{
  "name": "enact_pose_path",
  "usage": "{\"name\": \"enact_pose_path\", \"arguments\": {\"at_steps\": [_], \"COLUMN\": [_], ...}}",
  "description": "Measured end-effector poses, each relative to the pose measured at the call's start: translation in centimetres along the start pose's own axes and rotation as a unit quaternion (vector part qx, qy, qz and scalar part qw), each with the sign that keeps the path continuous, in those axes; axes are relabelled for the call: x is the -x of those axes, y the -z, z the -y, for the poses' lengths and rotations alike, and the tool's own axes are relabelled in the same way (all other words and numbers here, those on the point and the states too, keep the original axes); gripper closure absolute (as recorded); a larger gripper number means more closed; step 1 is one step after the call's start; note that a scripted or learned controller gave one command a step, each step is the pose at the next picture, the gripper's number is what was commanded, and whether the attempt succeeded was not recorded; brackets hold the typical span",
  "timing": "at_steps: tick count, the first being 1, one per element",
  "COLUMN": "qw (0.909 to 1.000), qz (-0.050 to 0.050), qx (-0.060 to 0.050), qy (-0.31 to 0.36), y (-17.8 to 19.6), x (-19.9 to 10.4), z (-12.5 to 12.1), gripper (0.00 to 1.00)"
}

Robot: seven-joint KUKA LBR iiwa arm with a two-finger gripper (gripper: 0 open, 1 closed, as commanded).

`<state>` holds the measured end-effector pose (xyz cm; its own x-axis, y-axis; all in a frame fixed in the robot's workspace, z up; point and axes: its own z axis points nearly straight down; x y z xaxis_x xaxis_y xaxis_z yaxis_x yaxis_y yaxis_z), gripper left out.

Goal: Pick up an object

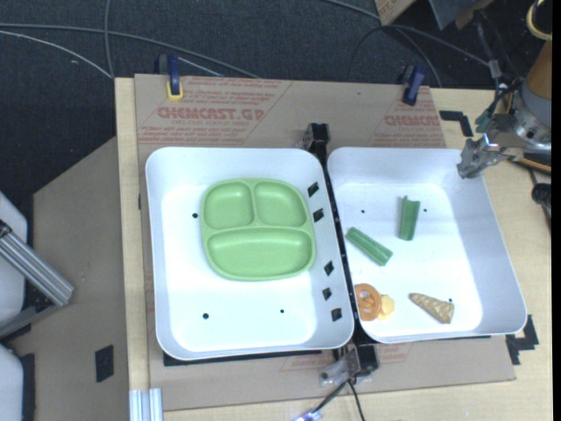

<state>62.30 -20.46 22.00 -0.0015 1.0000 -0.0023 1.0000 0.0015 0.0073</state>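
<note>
The right bin (pixel 491 235) holds two green sticks: one upright (pixel 408 217) near the middle, one slanted (pixel 369 246) to its lower left. At the bin's front lie an orange pretzel-shaped piece (pixel 371 301) and a tan pizza-slice wedge (pixel 433 306). My gripper (pixel 476 159) hangs over the right bin's far right corner, well away from all of these, with nothing seen between its fingers. The arm enters from the right edge.
The left bin (pixel 175 305) bears a green divided plate (pixel 258 228). Black clips line the divider between the bins (pixel 323 226). Blue clamps (pixel 174 75) (pixel 412 82) hold the brown board at the back. Cables run across the dark floor behind.
</note>
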Motion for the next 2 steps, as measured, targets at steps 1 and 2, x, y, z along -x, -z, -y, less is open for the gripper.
{"name": "enact_pose_path", "arguments": {"at_steps": [1,2], "qw": [1.0,1.0], "qz": [0.0,0.0], "qx": [0.0,-0.001], "qy": [0.0,0.0], "y": [4.7,7.0], "x": [-0.5,-0.5], "z": [0.3,0.2], "gripper": [1.0,1.0]}}
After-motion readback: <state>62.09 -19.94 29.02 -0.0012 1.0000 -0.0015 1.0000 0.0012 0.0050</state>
